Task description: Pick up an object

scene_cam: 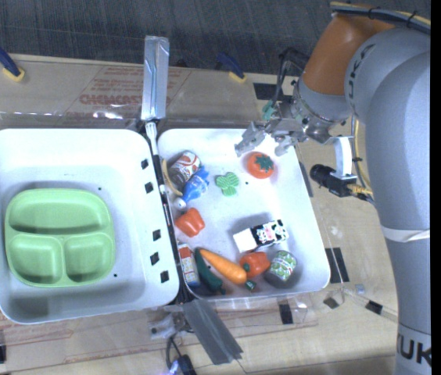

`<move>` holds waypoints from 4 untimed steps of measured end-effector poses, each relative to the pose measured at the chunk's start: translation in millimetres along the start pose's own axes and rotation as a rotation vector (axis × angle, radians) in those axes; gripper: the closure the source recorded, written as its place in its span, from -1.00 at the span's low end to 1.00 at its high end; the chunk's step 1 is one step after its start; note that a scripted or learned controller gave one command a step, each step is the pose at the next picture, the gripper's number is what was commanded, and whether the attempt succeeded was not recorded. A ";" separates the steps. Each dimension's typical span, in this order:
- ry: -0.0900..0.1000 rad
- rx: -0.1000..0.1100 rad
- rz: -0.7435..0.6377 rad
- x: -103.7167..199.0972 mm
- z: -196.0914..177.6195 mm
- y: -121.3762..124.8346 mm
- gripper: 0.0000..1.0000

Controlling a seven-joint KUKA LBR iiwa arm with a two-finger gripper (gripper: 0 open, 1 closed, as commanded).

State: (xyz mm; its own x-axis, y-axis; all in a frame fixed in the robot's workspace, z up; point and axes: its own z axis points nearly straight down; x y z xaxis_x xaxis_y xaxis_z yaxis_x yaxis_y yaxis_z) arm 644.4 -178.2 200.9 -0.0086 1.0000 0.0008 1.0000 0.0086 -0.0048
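Carrot (222,266) lies near edge, right bin (312,233). Gripper (267,141), fingers spread, hovers far side just beside tomato (260,164), holding nothing.

Pincer (266,142) open above tomato (260,164), right bin (312,217).

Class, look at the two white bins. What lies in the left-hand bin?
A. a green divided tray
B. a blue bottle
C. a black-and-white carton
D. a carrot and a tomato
A: the green divided tray lies alone in the left bin; the toys lie in the right bin.
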 end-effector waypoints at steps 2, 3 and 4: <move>-0.001 -0.002 -0.825 -1.5 -12.1 -130.1 -1.00; -0.008 -0.007 -1.070 55.0 -149.2 -103.8 -1.00; -0.003 -0.002 -1.210 93.6 -63.2 -131.9 -1.00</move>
State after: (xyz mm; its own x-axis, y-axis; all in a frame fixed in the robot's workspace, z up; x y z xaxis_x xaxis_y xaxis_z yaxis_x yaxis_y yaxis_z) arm 512.0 -85.8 264.7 -0.9386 0.3451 0.0014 0.3451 0.9386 -0.0010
